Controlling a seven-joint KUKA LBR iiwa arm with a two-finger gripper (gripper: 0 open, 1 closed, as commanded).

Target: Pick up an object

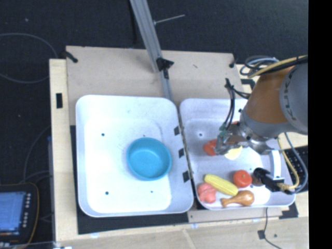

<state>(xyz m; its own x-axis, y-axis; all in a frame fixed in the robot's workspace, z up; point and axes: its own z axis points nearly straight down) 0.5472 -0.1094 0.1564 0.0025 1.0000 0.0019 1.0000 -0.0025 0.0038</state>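
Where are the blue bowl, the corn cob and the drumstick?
blue bowl (pixel 149 158), camera view, on the inner bottom of the bowl, in the left bin.
corn cob (pixel 221 184), camera view, on the middle of the yellow cob, right bin.
drumstick (pixel 240 198), camera view, on the thick brown end.

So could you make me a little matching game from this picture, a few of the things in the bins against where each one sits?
Things:
1. blue bowl
2. corn cob
3. drumstick
4. orange-red piece

Places:
A. front edge of the right bin
B. just beside the gripper
C. middle of the left bin
D. between the pink piece and the red tomato

Pairs: 1-C, 2-D, 3-A, 4-B
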